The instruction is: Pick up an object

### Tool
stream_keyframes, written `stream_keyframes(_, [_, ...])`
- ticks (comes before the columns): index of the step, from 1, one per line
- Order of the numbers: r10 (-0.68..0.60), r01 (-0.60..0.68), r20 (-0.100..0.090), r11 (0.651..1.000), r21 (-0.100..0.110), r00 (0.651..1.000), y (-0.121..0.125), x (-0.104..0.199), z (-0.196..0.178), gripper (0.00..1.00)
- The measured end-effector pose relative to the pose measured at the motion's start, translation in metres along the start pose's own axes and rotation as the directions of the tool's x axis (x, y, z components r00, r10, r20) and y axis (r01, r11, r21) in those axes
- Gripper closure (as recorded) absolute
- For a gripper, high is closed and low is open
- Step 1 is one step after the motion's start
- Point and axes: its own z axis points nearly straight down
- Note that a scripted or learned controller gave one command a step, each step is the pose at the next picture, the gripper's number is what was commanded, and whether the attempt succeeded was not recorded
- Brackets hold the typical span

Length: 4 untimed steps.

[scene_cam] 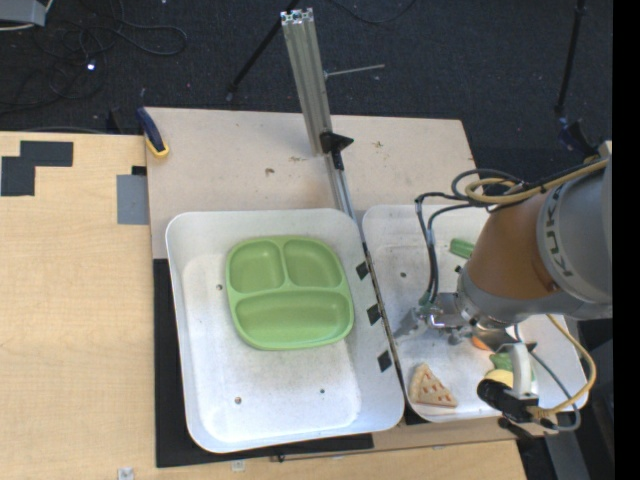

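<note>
Camera view had the grey arm with the orange band [520,253] reaching in from the right, well to the right of the green three-compartment plastic plate [290,293]. Its gripper [432,320] sat low over the right white bin [395,258], right of the plate and past the wall between the bins. You couldn't tell how far it was open, and nothing showed in its hold.

Likely pick: the tan triangular wedge [433,387], lying flat to the right of the plate and lower in the frame, just below the gripper but apart from it. A small green piece [462,249] sat right of the plate and slightly higher, by the arm. An orange thing [483,342] was half hidden under the wrist, so you couldn't identify it.

The plate lay flat and alone mid-way in the left white bin [270,398]. It was probably too broad and low for an easy pinch, and the small loose things were all on the arm's side, which fits the arm working there.

Both bins rested on a pale plywood bench [400,153], with black mat showing at the edges. A silver aluminium post [305,78] rose behind the plate. A blue-and-yellow tool [152,133] lay up-left of the plate. Left of the plate was a light wooden panel [70,318]. Dark carpet with loose cables [150,38] lay beyond.
</note>
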Motion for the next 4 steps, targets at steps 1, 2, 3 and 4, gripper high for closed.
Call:
stream_keyframes(1, [0.005,-0.005,-0.001,1.000,-0.008,1.000,0.003,0.000,-0.012,1.00])
stream_keyframes(2, [-0.001,0.001,0.002,1.000,-0.004,1.000,0.001,-0.003,-0.074,1.00])
stream_keyframes(3, [-0.002,0.002,0.002,1.000,-0.005,1.000,0.007,0.005,-0.131,1.00])
stream_keyframes(4, [-0.002,0.002,0.002,1.000,-0.001,1.000,0.008,0.005,-0.157,1.00])
